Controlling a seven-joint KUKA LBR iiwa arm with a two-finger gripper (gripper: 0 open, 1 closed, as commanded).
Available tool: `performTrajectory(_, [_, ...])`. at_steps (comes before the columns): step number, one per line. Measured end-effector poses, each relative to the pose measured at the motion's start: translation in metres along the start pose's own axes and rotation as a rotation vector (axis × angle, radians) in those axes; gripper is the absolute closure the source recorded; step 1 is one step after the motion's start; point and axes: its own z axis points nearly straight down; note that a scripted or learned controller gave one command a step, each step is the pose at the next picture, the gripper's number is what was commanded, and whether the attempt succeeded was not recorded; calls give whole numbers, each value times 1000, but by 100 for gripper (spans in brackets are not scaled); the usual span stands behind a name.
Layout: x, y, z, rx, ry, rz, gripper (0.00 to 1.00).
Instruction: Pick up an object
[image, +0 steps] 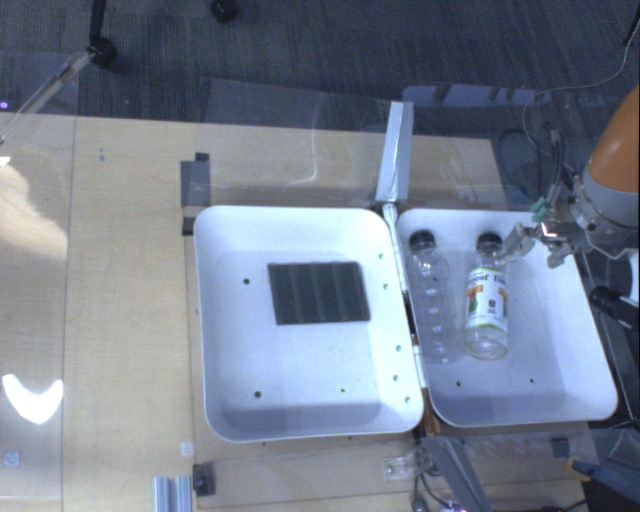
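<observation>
My gripper (535, 240) hangs over the right bin (590, 390), near its far right corner; I cannot tell its state. Two bottles lie there side by side: a labelled bottle (487, 305) and a clear bottle (430, 295).

We see a pale wood-grain tabletop (120, 330) carrying two white bins. The left bin (230, 400) holds a dark grey ribbed mat (318, 293) and is dotted with small dark holes. In the right bin (560, 390) lie two clear plastic bottles with black caps: a plain bottle (432, 300) and a labelled bottle (487, 305), whose label is white with green and orange print. The arm (612, 165) is orange above grey. The floor (300, 40) is dark grey carpet.
</observation>
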Motion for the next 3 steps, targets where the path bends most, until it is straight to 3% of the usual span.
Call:
performTrajectory(1, [16,5,123,-3,0,-15,0])
performTrajectory(2, [17,6,113,-6,1,-15,100])
performTrajectory(3, [124,63,36,15,2,-7,100])
